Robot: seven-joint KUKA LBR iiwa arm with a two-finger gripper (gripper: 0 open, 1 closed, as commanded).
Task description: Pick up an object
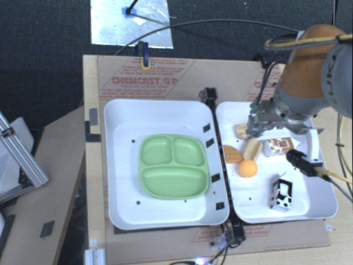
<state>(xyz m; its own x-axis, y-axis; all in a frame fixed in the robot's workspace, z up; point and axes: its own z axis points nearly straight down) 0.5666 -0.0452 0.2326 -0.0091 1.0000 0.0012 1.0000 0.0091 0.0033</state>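
Bins are sitting side by side on the bench in the camera view, the left bin (124,148) holding a green divided plate (174,166) that is lying flat near its middle, with three compartments facing up. The right bin (320,200) is holding the loose things: a tan cylinder-shaped piece (252,148) is lying tilted near the bin's middle, a second tan piece (241,130) is resting just above it toward the far wall, an orange-brown wedge (233,154) is lying near the divider between the bins, and an orange ball (248,169) is sitting just below the cylinder, close to it or touching it. A small white and brown box (279,146) is lying to the right of the cylinder, and a black and white carton (282,194) is standing apart from the rest, toward the near right corner. The arm (309,70) is reaching in from the right, and its gripper (259,127) is hanging low over the far part of the right bin, just beside the two tan pieces. Whether the gripper is spread or closed cannot be told from this angle, and nothing is visibly caught in it. A sheet of brown board (165,76) is lying under both bins.
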